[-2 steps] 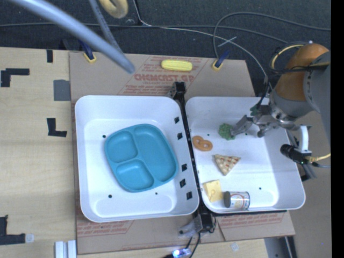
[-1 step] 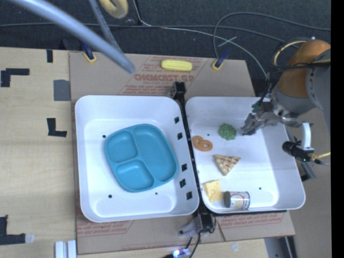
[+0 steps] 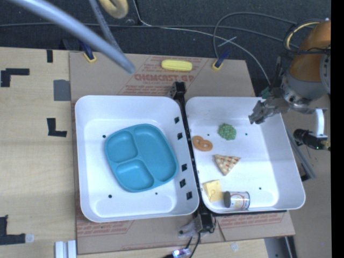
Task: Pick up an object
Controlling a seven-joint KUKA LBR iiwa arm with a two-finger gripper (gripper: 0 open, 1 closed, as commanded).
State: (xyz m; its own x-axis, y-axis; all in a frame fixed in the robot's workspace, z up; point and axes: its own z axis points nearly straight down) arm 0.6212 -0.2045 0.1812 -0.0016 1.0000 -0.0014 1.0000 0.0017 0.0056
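Observation:
The right bin (image 3: 279,160) holds a green broccoli-like piece (image 3: 227,131), an orange pretzel (image 3: 202,143), a pizza slice (image 3: 227,163), a yellow cheese block (image 3: 213,190) and a small can (image 3: 237,200) lying on its side. My gripper (image 3: 261,112) hangs over the bin's upper right part, right of the green piece and apart from it. Nothing shows between its dark fingers.
The left bin (image 3: 91,144) holds a blue divided plate (image 3: 141,157). A yellow banana-like toy (image 3: 176,65) lies on the cardboard behind the bins. Cables and a grey pole (image 3: 70,20) cross the upper part of the view.

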